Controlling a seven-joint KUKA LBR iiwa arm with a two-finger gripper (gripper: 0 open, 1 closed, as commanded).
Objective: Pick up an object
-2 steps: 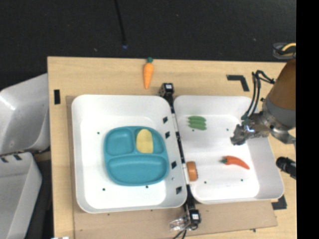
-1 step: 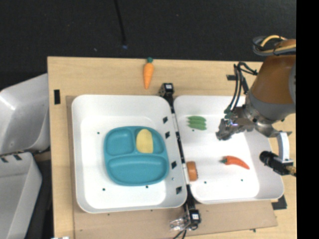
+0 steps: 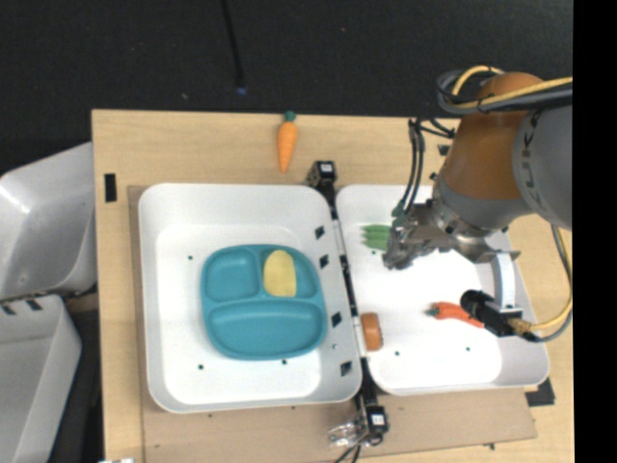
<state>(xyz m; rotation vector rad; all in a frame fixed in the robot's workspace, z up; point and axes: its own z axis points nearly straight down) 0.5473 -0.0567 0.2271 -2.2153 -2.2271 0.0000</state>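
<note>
At the near edge of the counter [image 3: 125, 432], a small clip-like fitting [image 3: 355, 430] sits where the two white bins meet; just beyond it an orange-brown round piece [image 3: 371, 331] lies against the near left wall of the right bin [image 3: 521, 365]. In the left bin [image 3: 159, 355] a teal divided plate [image 3: 255, 321] carries a pale yellow, potato-like item [image 3: 280, 274] in its far right compartment. In the right bin a small orange-red piece [image 3: 449, 312], possibly a toy pepper or carrot, lies near the middle of the floor, with a black fitting and yellow cable [image 3: 501, 318] just to its right. Farther in, the grey arm with its orange band [image 3: 487, 157] bends down from the right, and the hand [image 3: 397, 256] hangs low over the far left part of the right bin, right beside a green leafy toy [image 3: 376, 234] that rests near the bin's far left corner. The step in hand appears to be the approach to a grasp, with the green toy the likeliest target, since it is the object closest to the hand. Whether the hand touches it cannot be made out, and how far the hand is open cannot be told from this angle, as the wrist hides it; nothing is seen held. The next move likely calls for a settle over the green toy, a firm close, then a straight lift clear of the bin wall. Beyond both bins, a toy carrot [image 3: 286, 143] lies on the bare counter, well apart from the hand.
</note>
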